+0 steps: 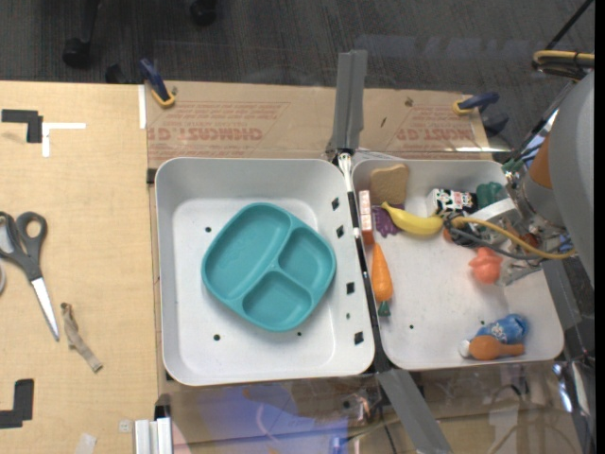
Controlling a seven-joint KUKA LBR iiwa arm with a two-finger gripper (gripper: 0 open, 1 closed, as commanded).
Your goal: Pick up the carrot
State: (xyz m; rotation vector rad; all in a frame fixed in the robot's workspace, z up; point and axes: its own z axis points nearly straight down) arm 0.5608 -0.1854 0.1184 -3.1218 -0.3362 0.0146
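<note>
The carrot (380, 274), orange with a small green top, lies lengthwise against the left wall of the right bin (430, 343), just below a purple toy (383, 221). The arm comes in from the right edge, and its gripper (508, 250) hangs low over the bin's right side amid yellow and black cables. It is well to the right of the carrot, with open bin floor between them. A salmon-coloured toy (485, 267) sits right at the gripper's tip; whether it is touched I cannot make out.
A banana (413, 220), a tan bread slice (389, 183), a cow-patterned toy (452, 200) and a green toy (489, 195) crowd the right bin's back. A blue-and-orange toy (496, 339) lies at its front right. The left bin (180, 339) holds a teal divided plate (269, 266).
</note>
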